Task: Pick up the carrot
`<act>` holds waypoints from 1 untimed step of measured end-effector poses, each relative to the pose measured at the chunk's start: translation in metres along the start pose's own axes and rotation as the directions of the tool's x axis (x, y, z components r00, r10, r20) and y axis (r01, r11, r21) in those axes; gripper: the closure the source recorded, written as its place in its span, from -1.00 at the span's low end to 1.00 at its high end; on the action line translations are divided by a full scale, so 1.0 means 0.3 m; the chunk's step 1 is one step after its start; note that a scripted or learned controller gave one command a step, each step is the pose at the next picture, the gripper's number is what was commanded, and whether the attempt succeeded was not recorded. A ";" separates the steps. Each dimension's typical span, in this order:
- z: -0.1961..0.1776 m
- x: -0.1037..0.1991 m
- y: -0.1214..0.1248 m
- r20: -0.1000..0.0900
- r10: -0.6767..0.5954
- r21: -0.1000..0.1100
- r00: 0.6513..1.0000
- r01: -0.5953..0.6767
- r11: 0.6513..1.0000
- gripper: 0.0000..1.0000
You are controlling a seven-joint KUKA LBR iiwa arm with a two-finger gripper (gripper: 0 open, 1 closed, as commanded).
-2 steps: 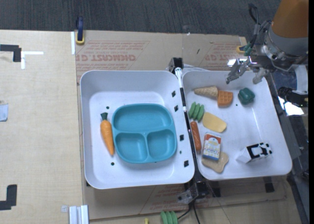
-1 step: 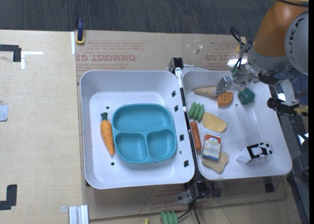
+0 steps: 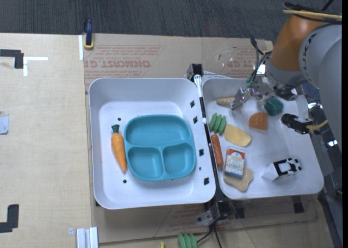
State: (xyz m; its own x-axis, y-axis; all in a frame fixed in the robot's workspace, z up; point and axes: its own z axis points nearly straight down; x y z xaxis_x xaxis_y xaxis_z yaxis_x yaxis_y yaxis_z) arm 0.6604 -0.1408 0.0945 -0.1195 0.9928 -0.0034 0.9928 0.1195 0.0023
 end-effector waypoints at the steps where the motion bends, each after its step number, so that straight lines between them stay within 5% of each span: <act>1: 0.008 0.006 -0.212 -0.002 0.064 0.004 0.998 -0.064 0.998 -1.00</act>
State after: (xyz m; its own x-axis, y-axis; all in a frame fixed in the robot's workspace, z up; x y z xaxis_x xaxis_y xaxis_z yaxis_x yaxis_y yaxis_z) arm 0.5970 -0.1467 0.0919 -0.0558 0.9984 -0.0011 0.9984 0.0558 -0.0018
